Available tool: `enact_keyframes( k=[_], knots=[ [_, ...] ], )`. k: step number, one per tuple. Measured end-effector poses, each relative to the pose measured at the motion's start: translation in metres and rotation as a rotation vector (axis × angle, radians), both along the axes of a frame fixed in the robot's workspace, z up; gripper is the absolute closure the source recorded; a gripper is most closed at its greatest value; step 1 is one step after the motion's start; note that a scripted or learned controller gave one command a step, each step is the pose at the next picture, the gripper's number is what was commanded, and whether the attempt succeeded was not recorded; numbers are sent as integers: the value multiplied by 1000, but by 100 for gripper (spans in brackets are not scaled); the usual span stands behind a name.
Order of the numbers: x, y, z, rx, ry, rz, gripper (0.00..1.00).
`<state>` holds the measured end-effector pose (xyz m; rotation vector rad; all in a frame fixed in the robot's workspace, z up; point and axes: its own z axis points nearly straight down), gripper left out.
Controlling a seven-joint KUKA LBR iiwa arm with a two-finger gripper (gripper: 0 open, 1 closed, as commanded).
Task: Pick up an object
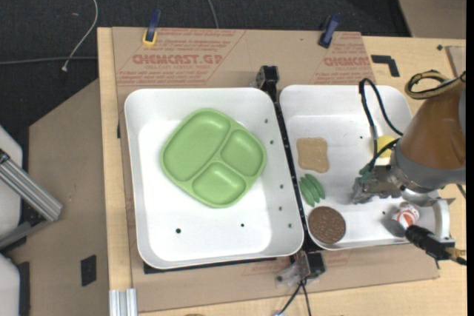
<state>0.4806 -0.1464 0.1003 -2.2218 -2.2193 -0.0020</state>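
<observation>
Objects in right bin (326, 103): tan slice (312, 153), green leaf (312, 189), brown disc (326, 224). Divided green plate (213, 157) in left bin (148, 159). Jaws (368, 187) low beside leaf; grip state cannot be told.

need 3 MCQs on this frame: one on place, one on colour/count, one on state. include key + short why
1. Where is the green divided plate?
A. left bin
B. right bin
C. on the cardboard outside the bins

2. How many compartments does the plate have?
A. two
B. three
C. five

3. How does the tool stand relative to the right bin?
A. parked over the left bin
B. lowered in the right bin, beside the brown round piece
C. lowered in the right bin, right of the green leafy piece

Key:
1 A: the plate lies in the left bin, turned at an angle to its walls.
2 B: one long section and two smaller ones are visible.
3 C: the tool is down at the bin's right side; the green leafy piece lies to its left, the brown round piece nearer the front wall.
</observation>
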Motion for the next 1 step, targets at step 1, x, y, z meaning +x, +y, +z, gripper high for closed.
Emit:
enact_keyframes(
  k=[1],
  knots=[
    [-1, 2, 64, -3, -6, 2, 100]
  ],
)
